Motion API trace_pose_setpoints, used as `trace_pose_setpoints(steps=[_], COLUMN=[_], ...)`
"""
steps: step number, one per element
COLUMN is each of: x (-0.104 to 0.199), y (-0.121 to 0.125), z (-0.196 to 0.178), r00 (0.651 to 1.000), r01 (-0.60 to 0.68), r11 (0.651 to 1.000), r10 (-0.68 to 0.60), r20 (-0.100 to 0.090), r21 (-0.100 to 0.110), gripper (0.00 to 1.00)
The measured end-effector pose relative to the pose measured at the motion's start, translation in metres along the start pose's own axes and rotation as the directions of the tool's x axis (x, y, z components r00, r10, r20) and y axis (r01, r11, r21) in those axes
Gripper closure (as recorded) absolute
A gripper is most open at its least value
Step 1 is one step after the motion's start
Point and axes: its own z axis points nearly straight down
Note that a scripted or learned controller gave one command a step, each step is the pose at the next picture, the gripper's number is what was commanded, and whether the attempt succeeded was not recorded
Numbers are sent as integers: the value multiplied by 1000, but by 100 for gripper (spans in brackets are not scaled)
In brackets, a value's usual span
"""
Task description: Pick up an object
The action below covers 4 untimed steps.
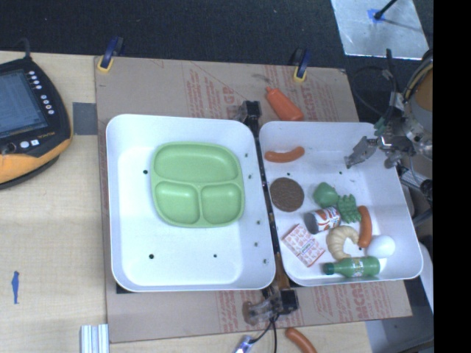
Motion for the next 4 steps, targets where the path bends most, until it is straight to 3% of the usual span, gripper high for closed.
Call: trace_pose_setpoints(steps=[1,2,3,4], x=[49,8,-3,-3], y=[13,-60,-14,-6], z=[2,68,89,88], r00=[1000,1000,1000,1000], r01=[2,1,-1,0], r11=[1000,1000,1000,1000], r10=[-2,-1,1,0], r20=[-2,0,-2,-1], r21=[2,-3,-2,-4], gripper=[0,0,0,0])
